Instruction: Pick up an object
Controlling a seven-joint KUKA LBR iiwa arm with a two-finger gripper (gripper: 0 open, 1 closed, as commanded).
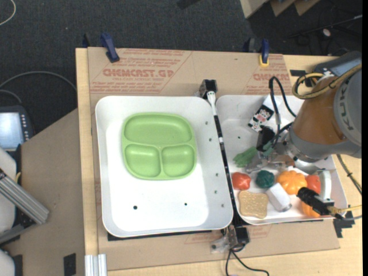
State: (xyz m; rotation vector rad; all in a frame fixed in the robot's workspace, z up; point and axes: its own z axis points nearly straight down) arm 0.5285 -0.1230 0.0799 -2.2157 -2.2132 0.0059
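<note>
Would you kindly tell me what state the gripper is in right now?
Gripper: low over the toys in the right bin; open, closed or holding cannot be told.

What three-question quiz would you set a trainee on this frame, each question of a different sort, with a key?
1. True or false: the green divided plate lies in the left bin.
2. Which bin holds the small toy items? A. left bin B. right bin C. both
3. Fill in: at the right bin's near edge, beside the red item, lies a tan ____-shaped item.

Key: 1 true. 2 B; the dark green item and orange item lie there too, below the gripper. 3 bread slice.
</note>
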